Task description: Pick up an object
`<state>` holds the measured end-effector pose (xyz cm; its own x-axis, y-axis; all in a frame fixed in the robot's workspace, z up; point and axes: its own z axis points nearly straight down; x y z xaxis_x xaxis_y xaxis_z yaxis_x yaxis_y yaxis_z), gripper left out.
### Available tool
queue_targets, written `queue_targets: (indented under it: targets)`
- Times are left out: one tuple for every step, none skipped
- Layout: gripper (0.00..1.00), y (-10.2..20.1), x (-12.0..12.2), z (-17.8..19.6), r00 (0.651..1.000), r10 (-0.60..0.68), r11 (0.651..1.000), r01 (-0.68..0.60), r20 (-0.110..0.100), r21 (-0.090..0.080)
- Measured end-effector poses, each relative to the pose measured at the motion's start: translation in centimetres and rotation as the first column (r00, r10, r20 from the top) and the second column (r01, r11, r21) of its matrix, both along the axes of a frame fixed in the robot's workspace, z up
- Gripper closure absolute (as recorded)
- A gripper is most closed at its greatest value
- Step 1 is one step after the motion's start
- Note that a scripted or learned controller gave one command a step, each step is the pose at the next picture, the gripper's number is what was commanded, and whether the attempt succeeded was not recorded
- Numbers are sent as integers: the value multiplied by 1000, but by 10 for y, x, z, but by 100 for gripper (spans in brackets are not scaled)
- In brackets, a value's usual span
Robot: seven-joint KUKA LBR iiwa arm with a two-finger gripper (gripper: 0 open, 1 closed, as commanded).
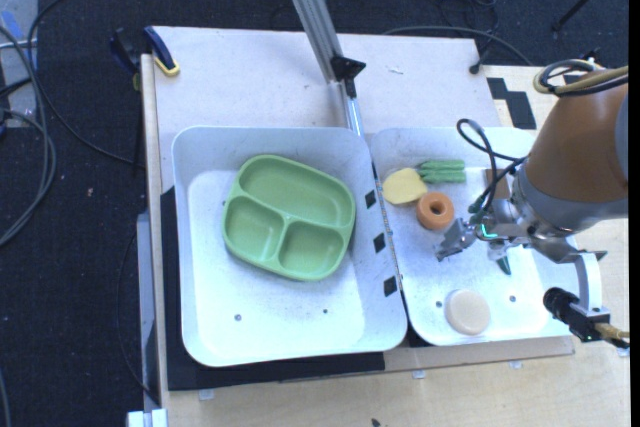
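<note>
The right bin (520,320) holds several small objects: a yellow chip-like piece (403,185), a green ribbed pod (442,171), an orange ring (435,211) and a cream round disc (467,311). My gripper (476,253) hangs over the middle of this bin, just right of the orange ring and above the cream disc. Its fingers are spread open with nothing between them. The arm's grey and orange body covers the bin's right part.
The left bin (200,315) holds a green divided plate (290,217). A slanted metal pole (315,5) runs down to the bins' shared top corner. Black clips (380,240) sit along the divide between the bins. Cables lie on the dark floor around the bench.
</note>
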<state>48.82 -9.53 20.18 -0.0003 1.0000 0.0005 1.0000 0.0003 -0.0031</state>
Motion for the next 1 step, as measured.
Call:
queue_targets:
  targets:
    - [0, 0, 0, 1, 1000, 0, 1000, 0, 2, 0]
